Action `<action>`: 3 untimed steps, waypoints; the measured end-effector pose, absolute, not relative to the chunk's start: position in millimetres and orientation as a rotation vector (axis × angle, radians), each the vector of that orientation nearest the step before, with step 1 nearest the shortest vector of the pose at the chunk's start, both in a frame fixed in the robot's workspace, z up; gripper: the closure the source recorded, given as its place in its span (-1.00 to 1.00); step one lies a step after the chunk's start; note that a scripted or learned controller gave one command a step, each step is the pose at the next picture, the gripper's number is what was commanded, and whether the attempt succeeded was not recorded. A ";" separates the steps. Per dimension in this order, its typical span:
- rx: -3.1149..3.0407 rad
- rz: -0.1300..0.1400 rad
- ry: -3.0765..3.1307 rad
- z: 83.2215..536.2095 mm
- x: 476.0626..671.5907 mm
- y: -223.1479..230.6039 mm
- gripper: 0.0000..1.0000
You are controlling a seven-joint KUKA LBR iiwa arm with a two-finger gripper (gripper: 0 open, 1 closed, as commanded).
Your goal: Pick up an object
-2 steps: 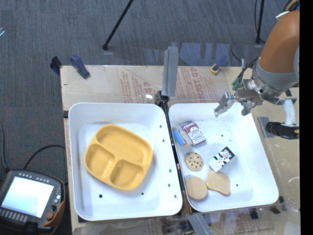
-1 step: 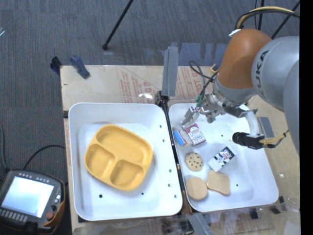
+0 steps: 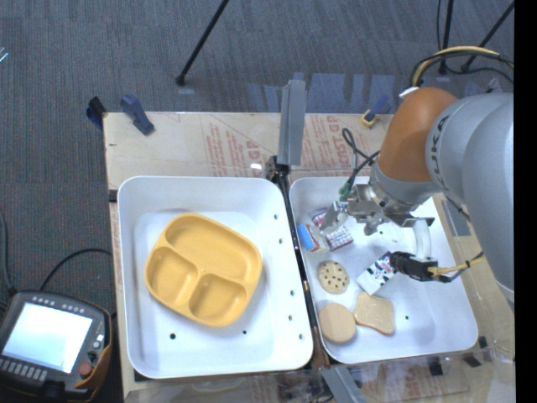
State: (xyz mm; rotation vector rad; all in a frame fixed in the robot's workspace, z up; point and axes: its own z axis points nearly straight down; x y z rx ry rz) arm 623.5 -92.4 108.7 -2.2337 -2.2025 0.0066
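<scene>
Looking down on the bench (image 3: 210, 141), I see 2 shallow white bins side by side on a pale board printed with red lettering. The left bin (image 3: 134, 200) is smooth moulded plastic with rounded corners, and near its middle lies a yellow divided plate (image 3: 203, 268), a rounded square with 3 compartments and a matte finish.

The right bin (image 3: 457, 326) carries the small items. Toward its left wall sits a small packet with a blue end (image 3: 309, 237), and just beside that a crinkled wrapper with dark print (image 3: 334, 230). Below them is a round chocolate-chip cookie (image 3: 333, 276), flat and speckled. Near the bin's front edge lie a smooth tan oval biscuit (image 3: 338, 322) and a toast-shaped slice (image 3: 375, 313), their edges touching. A small white box with dark markings (image 3: 377, 274) rests tilted just above the slice.

My arm (image 3: 470, 166) comes in from the right, grey shell with a glossy orange band, its wrist over the right bin's rear half. The gripper (image 3: 362, 211) hangs over the wrapper's right side; I cannot tell how it is set, nor whether it touches anything.
</scene>
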 end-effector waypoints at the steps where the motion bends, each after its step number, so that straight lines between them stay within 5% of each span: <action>1: -2.191 0.003 -2.248 86.4 643.3 -84.1 -1.00; 2: -2.195 0.001 -2.245 96.9 643.7 -85.0 1.00; 3: -2.094 -0.014 -2.352 226.0 637.9 -26.3 1.00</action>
